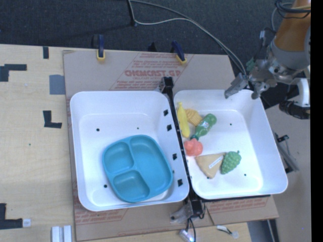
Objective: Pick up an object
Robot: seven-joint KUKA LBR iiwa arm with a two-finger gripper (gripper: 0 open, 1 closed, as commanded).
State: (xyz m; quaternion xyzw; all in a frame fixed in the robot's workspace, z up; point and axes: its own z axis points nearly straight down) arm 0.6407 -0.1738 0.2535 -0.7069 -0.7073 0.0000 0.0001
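The gripper (244, 88) hung above the far right corner of the right bin (262, 135), clear of the contents. Two grey fingers stood visibly spread, one toward the bin's far rim and one further right, with nothing between them.

The candidate objects, all toy food, were clustered against the right bin's left wall. At the far end lay a yellow banana (182, 121) along the wall, touching a yellow corn piece (194, 117). Just beside these lay a green vegetable piece (204, 125). Toward the near end sat an orange-red tomato-like piece (193, 147), then a tan cheese wedge (210, 165) touching a bunch of green grapes (231, 162).

By appearance these were judged light, rigid moulded plastic with smooth skins, likely to slip or roll under off-centre pinching. The grapes offered the best purchase: a bumpy surface, open floor on the right and near sides, best taken across the narrow width. The banana was judged awkward, being pressed against the wall with no finger room on that side.

The right half of the right bin's floor stood open, giving room for descent. The raised rims and the black divider clips (167, 86) between the bins were the obstructions to clear.

The left bin (86, 115) carried a blue divided plate (137, 167) toward its near edge.
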